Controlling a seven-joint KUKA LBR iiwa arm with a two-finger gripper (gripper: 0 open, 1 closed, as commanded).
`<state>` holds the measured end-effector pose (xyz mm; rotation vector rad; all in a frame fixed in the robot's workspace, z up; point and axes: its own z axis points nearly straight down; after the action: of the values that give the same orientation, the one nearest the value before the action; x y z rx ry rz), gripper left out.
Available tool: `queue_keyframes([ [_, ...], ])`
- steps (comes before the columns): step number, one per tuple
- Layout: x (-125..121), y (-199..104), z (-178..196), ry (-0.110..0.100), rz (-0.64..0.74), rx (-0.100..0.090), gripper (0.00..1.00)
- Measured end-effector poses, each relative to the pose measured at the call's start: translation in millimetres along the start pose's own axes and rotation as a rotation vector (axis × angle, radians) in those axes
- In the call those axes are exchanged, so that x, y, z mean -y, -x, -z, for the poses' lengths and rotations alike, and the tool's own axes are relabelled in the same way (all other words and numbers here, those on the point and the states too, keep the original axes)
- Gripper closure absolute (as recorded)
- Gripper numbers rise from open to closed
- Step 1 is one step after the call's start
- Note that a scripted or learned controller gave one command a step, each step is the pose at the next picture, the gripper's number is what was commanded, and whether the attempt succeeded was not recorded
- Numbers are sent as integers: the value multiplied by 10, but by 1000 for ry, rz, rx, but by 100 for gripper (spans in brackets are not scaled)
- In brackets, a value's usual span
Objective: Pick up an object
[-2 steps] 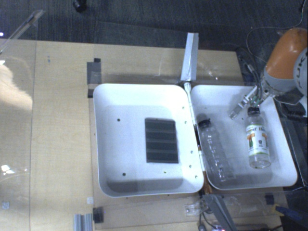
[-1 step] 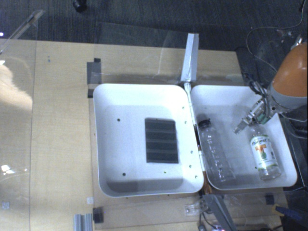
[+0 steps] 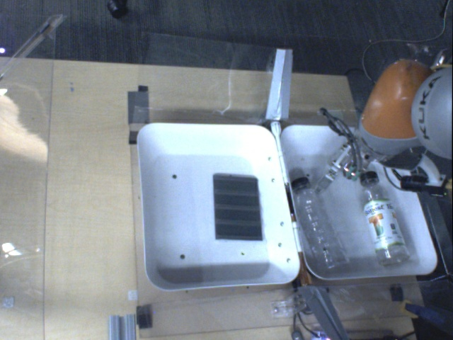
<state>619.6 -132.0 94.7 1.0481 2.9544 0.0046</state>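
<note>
A: Where is the pincer (image 3: 345,163) seen, and in what state?

B: It is seen over the far part of the right-hand shallow white bin (image 3: 425,264), below the grey arm with its orange band (image 3: 389,101). Whether it is open or closed cannot be told; nothing is seen held in it.

A: What is found near it?

B: A clear plastic bottle with a dark cap and an orange-and-green label (image 3: 382,225) is laid just beside it, toward the bin's right edge. A second clear, unlabelled plastic bottle with a dark cap (image 3: 317,222) is laid along the left edge. The left-hand white bin (image 3: 170,147) carries only a dark ribbed rectangular panel (image 3: 237,206) at its middle.

A: How would the labelled bottle be expected to handle?

B: It is judged light, smooth and apt to roll or slip. It would best be taken across the body at the label, where the surface is less slick; a thin wall may yield under pressure.
</note>
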Motion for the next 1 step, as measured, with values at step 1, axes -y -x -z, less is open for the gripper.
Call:
queue_keyframes([
  [1,408,142,1031,1,-50,4,0],
])
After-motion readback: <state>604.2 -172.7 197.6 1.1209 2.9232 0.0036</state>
